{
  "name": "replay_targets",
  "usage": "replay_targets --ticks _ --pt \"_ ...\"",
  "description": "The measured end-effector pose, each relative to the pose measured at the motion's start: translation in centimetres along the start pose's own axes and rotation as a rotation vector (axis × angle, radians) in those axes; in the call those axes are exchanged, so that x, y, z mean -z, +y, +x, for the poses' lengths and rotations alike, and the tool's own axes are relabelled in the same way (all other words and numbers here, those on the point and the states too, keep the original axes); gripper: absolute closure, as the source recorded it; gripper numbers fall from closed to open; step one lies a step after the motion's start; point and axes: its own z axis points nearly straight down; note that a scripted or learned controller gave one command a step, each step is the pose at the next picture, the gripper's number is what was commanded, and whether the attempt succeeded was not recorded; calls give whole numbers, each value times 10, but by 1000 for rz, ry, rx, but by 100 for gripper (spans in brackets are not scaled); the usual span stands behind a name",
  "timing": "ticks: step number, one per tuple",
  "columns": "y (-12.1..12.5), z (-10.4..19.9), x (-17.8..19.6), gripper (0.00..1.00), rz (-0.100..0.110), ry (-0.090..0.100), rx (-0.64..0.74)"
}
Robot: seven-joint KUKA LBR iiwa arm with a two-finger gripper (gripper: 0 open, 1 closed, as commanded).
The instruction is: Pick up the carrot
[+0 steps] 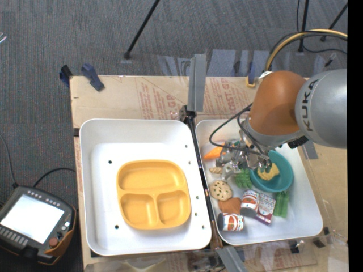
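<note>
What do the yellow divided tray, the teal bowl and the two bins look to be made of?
Yellow divided tray: likely moulded plastic, matte, with rounded compartment walls and even colour. Teal bowl: probably plastic too, smooth with a slight sheen. Left bin and right bin: white, smooth, probably plastic with rounded rims, though coated metal cannot be ruled out.

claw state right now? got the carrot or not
claw: cannot be told; it sits low in the right bin, beside the carrot.
</note>
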Motion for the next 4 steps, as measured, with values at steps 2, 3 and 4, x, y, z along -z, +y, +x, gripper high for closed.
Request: replay_targets --ticks 2,3,4 --pt "-11 -13 5 100 1 0 -169" --pt "-50 23 117 100 5 -10 -105" --pt "-48 25 111 0 1 2 -104"
